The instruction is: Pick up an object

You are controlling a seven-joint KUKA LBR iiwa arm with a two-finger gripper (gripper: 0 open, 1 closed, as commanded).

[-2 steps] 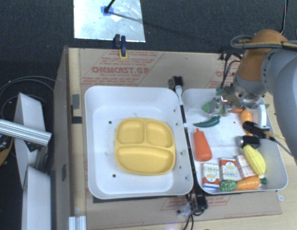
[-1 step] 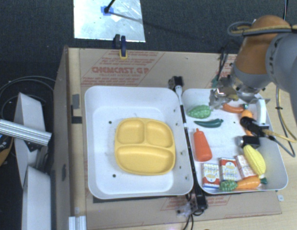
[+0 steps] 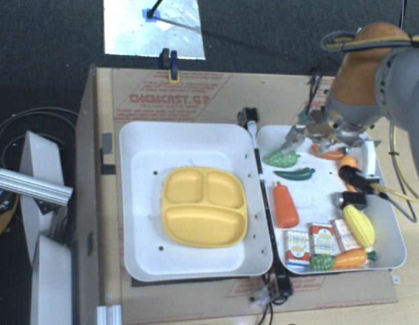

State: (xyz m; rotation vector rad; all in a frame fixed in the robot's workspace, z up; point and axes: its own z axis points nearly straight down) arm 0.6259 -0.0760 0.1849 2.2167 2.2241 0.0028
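The gripper (image 3: pixel 295 139) hangs over the pea pod (image 3: pixel 281 159), fingers' state unclear; the board (image 3: pixel 170 90) reads "CHEMCAST GP".

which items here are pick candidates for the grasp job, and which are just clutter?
Job items, in the right bin:
hand, green pea pod, dark green pepper, orange bottle, corn cob, carrot, small boxes

Lying about:
yellow divided plate in the left bin, blue clamp, cables
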